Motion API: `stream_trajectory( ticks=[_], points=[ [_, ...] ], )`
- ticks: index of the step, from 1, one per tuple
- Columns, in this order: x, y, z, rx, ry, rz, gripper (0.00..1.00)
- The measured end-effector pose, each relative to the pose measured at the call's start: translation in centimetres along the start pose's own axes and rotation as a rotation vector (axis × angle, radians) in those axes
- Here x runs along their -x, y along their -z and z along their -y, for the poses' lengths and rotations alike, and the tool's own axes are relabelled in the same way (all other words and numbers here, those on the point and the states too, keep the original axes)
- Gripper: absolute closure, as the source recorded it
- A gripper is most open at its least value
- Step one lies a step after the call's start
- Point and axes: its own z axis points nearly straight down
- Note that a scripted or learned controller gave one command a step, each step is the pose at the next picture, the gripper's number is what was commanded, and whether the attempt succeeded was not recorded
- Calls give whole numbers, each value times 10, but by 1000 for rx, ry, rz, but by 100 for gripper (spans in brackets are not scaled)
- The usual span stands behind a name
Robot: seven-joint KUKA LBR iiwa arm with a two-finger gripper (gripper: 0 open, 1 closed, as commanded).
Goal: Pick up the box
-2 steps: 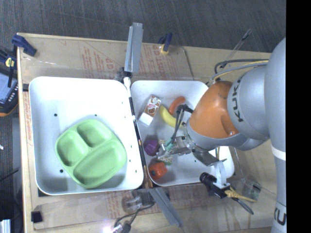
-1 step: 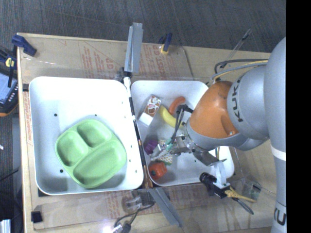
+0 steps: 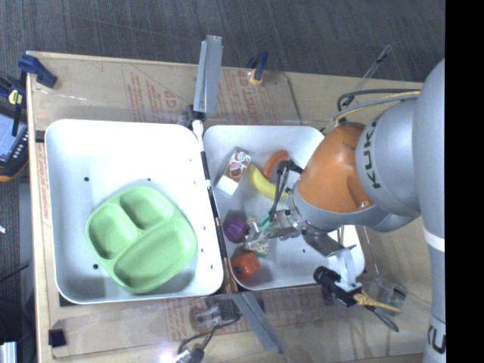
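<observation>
Camera view, box (image 3: 234, 171) up-left of fingers (image 3: 257, 237)

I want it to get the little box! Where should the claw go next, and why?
Probably toward the right bin's far-left corner: the claw hangs beside the purple toy, while the box lies apart, near the banana.
</observation>
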Motion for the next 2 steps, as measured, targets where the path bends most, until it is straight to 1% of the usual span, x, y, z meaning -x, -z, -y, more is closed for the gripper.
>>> stream_trajectory(
  ticks=[1,2],
  points=[
    [0,0,0,0,0,0,0],
    [-1,-38,1,0,-205,-5,0]
  ],
)
